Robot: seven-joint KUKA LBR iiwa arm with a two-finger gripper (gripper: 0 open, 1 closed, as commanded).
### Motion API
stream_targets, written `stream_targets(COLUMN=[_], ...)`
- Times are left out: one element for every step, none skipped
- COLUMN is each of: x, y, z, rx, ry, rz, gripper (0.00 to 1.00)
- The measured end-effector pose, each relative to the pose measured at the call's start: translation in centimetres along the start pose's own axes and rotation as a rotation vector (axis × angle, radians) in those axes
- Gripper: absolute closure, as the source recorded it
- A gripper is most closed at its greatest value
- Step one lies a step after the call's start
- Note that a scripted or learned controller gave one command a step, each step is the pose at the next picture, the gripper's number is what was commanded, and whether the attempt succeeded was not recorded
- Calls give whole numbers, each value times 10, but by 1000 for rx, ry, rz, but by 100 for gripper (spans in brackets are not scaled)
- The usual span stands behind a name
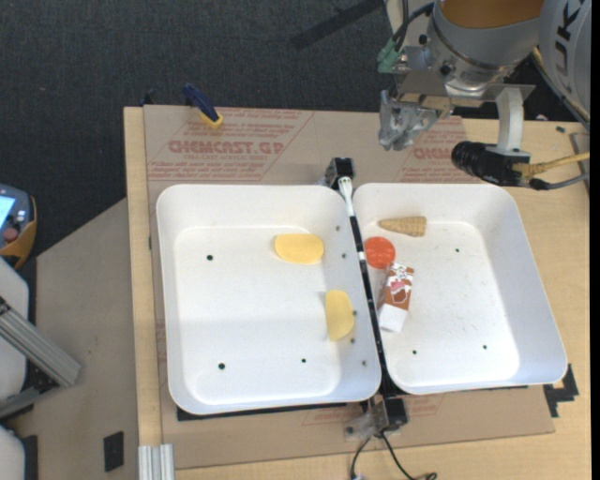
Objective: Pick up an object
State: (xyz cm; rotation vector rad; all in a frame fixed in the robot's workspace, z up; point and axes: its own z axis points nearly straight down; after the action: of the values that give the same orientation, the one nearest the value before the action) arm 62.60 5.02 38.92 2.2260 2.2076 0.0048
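Table (234,141) carries 2 white bins. Arm (487,28) hangs above the right bin's (506,309) far rim, gripper (405,127) pointing down, fingers' state unclear. Below it lie cone (403,225), orange disc (380,250) and sachet (397,295).

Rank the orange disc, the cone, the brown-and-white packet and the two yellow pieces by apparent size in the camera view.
1. Brown-and-white packet
2. Yellow piece near the left bin's middle and yellow piece by the divider: too alike to rank
3. Cone
4. Orange disc: close to the cone

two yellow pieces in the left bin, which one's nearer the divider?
The lower yellow piece, set lengthwise beside the divider. The other yellow piece lies higher in the left bin, further out.
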Motion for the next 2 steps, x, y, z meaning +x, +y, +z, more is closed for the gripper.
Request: stream_targets(x=[-10, -86], y=[-21, -7], z=[-42, -72], rx=[-1, -1], ry=[2, -1], rz=[-7, -2], gripper=[100, 100])
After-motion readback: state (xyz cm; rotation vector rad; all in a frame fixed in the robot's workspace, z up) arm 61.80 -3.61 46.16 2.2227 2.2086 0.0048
